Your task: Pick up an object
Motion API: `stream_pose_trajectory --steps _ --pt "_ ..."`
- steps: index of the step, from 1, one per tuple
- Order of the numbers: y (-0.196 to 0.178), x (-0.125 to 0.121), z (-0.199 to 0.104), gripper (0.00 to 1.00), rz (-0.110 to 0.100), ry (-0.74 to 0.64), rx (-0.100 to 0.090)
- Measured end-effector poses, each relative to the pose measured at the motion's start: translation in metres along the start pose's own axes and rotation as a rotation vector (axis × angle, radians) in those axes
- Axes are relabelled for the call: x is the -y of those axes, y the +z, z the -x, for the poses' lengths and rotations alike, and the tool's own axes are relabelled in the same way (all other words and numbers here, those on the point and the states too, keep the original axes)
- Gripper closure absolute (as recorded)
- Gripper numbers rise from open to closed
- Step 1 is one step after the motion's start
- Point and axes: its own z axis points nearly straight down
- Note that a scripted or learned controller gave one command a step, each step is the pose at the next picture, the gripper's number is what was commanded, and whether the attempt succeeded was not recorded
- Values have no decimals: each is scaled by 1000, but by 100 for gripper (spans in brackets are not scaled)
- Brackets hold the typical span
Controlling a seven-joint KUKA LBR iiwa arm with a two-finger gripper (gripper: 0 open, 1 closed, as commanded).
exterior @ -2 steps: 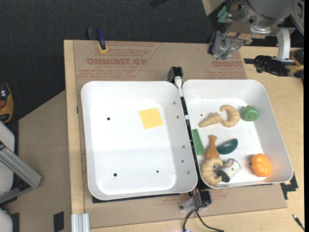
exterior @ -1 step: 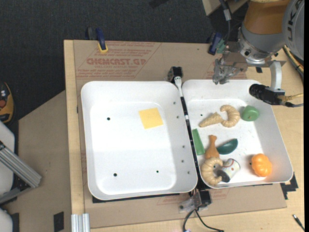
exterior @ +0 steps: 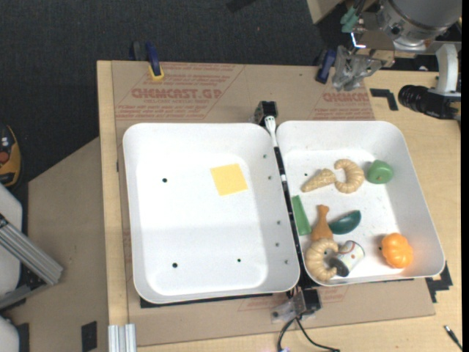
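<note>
A grey KUKA arm (exterior: pixel 421 6) hangs above the far right corner of the desk (exterior: pixel 110 196), its pincer (exterior: pixel 350 72) poised over the brown board just beyond the rim of the right bin (exterior: pixel 418 196) and well apart from everything inside. Nothing sits between its fingers; whether they are spread or closed cannot be told from this angle.

Two shallow white bins lie side by side on the board. The left bin (exterior: pixel 146 255) carries a single flat yellow square (exterior: pixel 229 179), lying toward the far right part of its floor.

The right bin holds the clutter. Near its far side, a pale cone-shaped piece (exterior: pixel 318 180) touches a curled tan ring (exterior: pixel 349 175), and a round green object (exterior: pixel 379 171) sits just beside that ring toward the right wall. Along the left wall lies a slim green stick (exterior: pixel 300 215). Close to the middle, an orange-brown drumstick-shaped toy (exterior: pixel 321 223) stands beside a dark teal leaf-shaped piece (exterior: pixel 344 221). At the near edge, a second curled tan piece (exterior: pixel 321 259) presses against a small white object with dark and red marks (exterior: pixel 350 255), its exact shape hard to read. A small orange pumpkin (exterior: pixel 396 249) rests near the right wall, apart from the rest.

A blue and yellow clamp (exterior: pixel 152 59) grips the board's far left edge, and black cabling trails from the near edge between the bins.
</note>
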Motion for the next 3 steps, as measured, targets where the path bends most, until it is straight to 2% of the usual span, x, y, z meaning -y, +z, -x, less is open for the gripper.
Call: stream_pose_trajectory --steps 1,2,3 --pt "104 33 -51 100 -25 -1 -2" --pt "136 17 -41 100 -18 5 1" --pt "-32 -41 -38 100 12 1 1"
